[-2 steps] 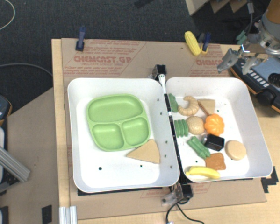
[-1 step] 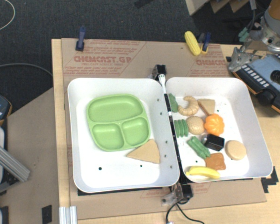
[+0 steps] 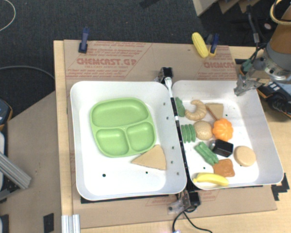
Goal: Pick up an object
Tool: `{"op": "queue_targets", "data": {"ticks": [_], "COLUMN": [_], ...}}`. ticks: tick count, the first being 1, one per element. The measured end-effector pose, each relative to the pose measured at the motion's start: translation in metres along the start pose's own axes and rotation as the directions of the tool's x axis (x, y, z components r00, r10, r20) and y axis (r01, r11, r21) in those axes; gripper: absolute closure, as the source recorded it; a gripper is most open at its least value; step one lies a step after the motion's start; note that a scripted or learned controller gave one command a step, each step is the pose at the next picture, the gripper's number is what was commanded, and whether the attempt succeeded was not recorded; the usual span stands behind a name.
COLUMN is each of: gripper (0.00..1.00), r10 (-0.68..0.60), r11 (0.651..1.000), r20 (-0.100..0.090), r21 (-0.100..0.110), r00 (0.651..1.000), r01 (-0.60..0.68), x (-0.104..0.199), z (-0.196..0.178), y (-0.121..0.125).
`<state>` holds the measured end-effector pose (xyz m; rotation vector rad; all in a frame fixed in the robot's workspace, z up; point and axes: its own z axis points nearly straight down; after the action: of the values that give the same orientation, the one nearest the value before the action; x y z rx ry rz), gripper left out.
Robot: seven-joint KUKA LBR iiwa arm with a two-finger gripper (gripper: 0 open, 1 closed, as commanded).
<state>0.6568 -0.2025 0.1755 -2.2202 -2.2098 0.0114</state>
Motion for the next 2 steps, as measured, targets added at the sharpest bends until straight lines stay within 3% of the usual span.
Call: {"op": "queue_targets", "data": {"ticks": [1, 2], "gripper": [1.00, 1.00], "r10": [-0.005, -0.003], "r11": [0.999, 1.000], "r20": [0.011, -0.001], "r21": [-0.033, -0.002], "r00": [1.000, 1.000], "r01": [0.006, 0.003], "x": [-0.022, -0.021], "z": [-0.328, -0.217], "y": [-0.022, -0.037]}}
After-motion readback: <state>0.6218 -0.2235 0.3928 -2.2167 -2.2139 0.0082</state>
